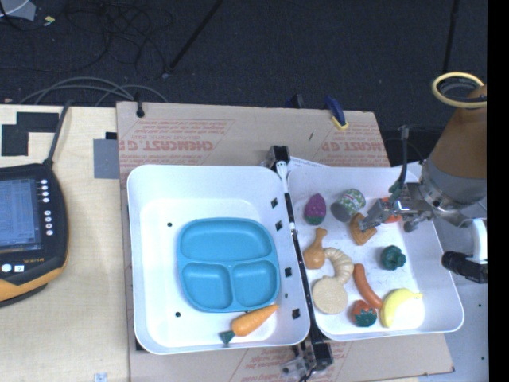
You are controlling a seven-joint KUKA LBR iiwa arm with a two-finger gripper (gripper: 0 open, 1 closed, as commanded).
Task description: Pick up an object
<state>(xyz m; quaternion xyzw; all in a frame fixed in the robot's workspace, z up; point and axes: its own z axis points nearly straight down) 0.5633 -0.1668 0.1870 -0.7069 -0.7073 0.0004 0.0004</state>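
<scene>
Toys fill this bench unevenly, so take it from the left. A black teach pendant [22,228] with an orange edge lies on the pale table, well apart from the bins. The left bin [151,213] holds a blue divided plate [227,263] at its middle and a toy carrot [253,321] against its near wall, just right of centre. Past the black clips at the seam, the right bin [445,309] carries most of the pieces: a purple toy like a bunch of grapes [316,207] at the far left, a chicken drumstick [316,249] nearer, then a pale curved piece [340,263] and a cream disc [329,297]. A red sausage [366,284] lies right of those, with a small red and green piece [364,317] at its near end and a lemon [402,308] beside that. Farther off sit a grey tin can [348,204], an orange-brown block [363,231] and a dark green lump [392,256]. The gripper [385,210] hangs over the bin's far right, close above the block and just right of the can; whether it is apart or together cannot be told. Judging by that, the step in hand is the approach, with nothing visibly held. The next move calls for a short descent onto the block, clear of the can.
</scene>
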